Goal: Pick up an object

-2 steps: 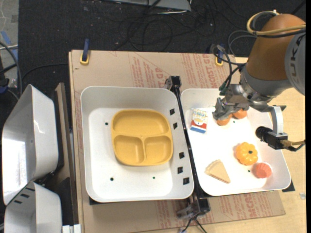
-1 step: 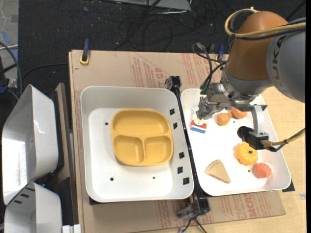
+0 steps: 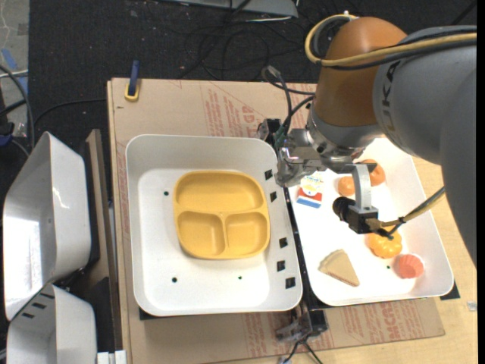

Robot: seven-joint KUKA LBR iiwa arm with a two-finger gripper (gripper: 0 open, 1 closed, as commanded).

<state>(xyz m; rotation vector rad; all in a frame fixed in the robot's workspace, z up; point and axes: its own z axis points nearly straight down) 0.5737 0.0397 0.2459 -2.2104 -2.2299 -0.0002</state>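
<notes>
Small white carton [image 3: 309, 191], seemingly red-and-blue printed, sits beside the claw [image 3: 289, 170].

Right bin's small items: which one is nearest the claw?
The small white packet with blue and red print, right beside the claw; the orange pieces, tan wedge and red ball lie farther right.

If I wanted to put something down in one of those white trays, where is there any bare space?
In the left bin a bare white strip rings the yellow plate, widest on its left and near sides. The right bin is crowded: tan wedge, red ball and orange piece sit close together, with the arm over its far half.
</notes>
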